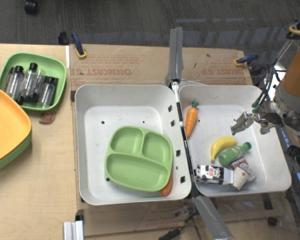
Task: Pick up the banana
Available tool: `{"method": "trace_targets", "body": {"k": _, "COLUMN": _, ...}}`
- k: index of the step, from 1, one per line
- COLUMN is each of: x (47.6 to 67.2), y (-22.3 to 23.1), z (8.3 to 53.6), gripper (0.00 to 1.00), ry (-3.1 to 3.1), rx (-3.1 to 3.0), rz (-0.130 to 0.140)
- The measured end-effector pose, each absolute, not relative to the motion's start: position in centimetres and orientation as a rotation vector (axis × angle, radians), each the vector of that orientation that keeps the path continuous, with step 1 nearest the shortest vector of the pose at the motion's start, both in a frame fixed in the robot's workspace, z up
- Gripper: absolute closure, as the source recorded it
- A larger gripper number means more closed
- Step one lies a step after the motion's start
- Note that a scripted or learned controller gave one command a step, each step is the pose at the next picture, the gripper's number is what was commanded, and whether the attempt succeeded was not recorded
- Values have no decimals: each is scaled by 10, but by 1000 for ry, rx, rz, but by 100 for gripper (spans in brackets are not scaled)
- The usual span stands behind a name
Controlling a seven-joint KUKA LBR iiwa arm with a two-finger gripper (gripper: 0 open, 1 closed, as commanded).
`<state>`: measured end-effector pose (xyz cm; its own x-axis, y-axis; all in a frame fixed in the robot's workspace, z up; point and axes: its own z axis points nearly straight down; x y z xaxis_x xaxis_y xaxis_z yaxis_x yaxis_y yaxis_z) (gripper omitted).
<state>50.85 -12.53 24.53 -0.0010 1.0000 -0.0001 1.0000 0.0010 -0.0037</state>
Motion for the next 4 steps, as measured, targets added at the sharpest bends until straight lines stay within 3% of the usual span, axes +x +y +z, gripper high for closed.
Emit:
{"method": "trace_targets", "body": {"k": 1, "x": 505, "y": -61, "z": 190, "gripper": 0, "ry": -2218, "rx": -2221, "rz": 4}}
{"method": "trace_targets", "body": {"k": 2, "x": 516, "y": -94, "z": 92, "gripper": 0, "ry": -2285, "rx": -2151, "rz": 4}}
{"method": "trace_targets", "body": {"k": 3, "x": 516, "y": -95, "z": 100, "gripper": 100, "ry": -2279, "rx": -2155, "rz": 6}}
{"method": "trace_targets", "body": {"k": 4, "x": 561, "y": -68, "z": 215, "gripper": 100, "ry": -2481, "rx": -1925, "rz": 3}}
